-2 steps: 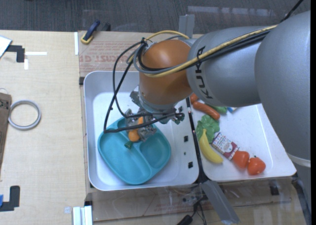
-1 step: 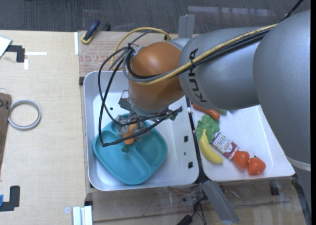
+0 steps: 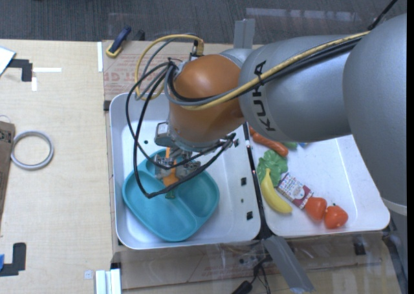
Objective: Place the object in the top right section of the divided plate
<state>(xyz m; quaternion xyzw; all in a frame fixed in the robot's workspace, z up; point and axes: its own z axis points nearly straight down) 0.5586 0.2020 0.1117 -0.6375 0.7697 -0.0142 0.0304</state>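
Note:
A teal divided plate lies in the left white bin, towards its front. My gripper hangs from the orange wrist band straight down over the plate's upper part, near the ridge between sections. A small orange object shows between the fingers, just above the plate surface, and the gripper is shut on it. Black cables loop around the gripper and hide part of the plate's far rim.
The right bin holds a red-orange pepper, a green leafy piece, a banana, a red packet and two tomato-like pieces. A tape roll lies on the wooden table at left.

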